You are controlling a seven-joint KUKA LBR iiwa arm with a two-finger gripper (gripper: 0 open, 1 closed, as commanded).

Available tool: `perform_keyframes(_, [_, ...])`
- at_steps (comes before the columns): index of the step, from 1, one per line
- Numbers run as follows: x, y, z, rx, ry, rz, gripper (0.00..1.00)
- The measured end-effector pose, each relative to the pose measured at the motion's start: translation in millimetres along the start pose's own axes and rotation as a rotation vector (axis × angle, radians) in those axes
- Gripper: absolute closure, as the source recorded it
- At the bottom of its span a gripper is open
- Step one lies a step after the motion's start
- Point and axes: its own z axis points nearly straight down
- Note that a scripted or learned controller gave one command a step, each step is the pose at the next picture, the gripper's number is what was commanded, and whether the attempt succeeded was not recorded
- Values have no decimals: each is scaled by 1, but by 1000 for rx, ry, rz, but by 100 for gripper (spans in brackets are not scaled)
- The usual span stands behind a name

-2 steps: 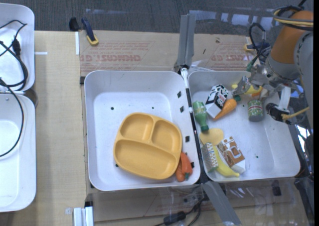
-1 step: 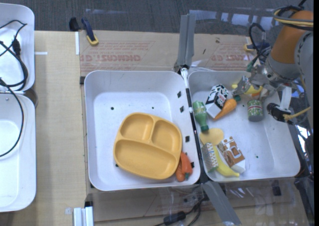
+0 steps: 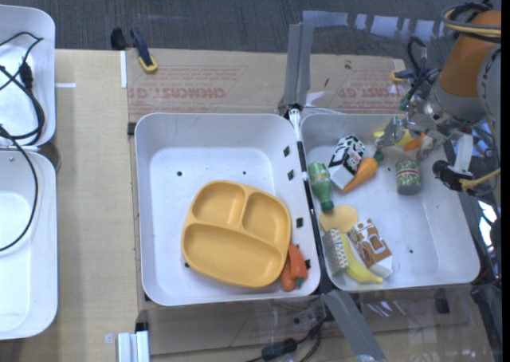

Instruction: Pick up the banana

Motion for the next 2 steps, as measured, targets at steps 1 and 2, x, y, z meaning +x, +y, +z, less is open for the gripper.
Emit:
perform_keyframes(1, [2, 0, 10, 3, 3, -24, 0])
perform_keyframes(2, [1, 0, 3, -2, 0, -27, 0])
